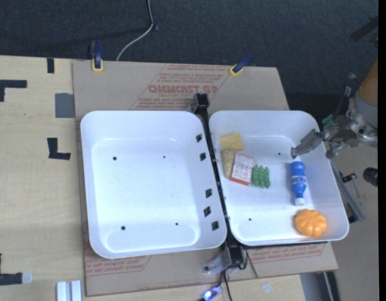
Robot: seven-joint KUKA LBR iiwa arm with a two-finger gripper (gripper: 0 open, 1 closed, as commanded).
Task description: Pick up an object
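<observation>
The right bin (277, 127) holds several small items. A blue bottle (297, 182) with a white cap lies lengthwise near its right wall. An orange pumpkin-shaped toy (310, 223) sits in the front right corner. Near the bin's left side lie a green ridged piece (261, 176), a red and white box (242, 168), a yellow block (231, 142) and a tan piece (227, 162). My gripper (319, 144) hangs over the bin's right rim, just behind the blue bottle. It is open, with nothing between its fingers.
The left bin (143, 124) stands beside the right one, joined by a black divider strip (208, 168). Both rest on a cardboard sheet (174, 83) clamped at the back. A cable (140, 39) runs behind the bench.
</observation>
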